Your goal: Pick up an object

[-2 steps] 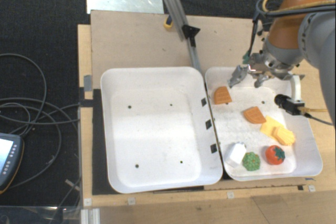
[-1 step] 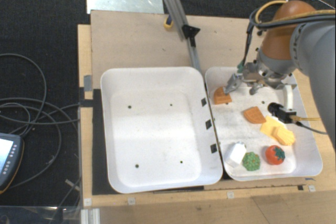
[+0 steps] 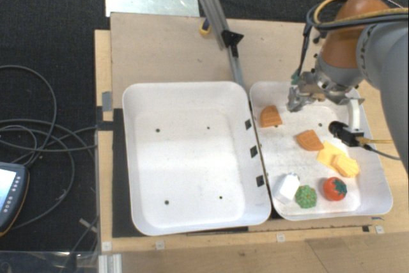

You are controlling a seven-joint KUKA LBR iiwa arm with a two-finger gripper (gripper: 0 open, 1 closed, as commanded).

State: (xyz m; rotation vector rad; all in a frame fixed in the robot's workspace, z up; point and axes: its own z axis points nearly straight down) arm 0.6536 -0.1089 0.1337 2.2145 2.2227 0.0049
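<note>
The right bin (image 3: 377, 201) holds several small items: an orange wedge (image 3: 270, 116) near its far left corner, an orange slice (image 3: 309, 140) in the middle, a yellow block (image 3: 339, 160), a red tomato-like piece (image 3: 334, 188), a green piece (image 3: 306, 196) and a white block (image 3: 288, 187). My gripper (image 3: 298, 101) hangs over the far part of this bin, to the right of the orange wedge and apart from it. Nothing shows between its fingers.
The left bin (image 3: 185, 156) lies beside the right one, with black clips along the shared wall. A slanted grey pole (image 3: 211, 0) crosses the back of the bench. Cables and a pendant lie on the floor at left.
</note>
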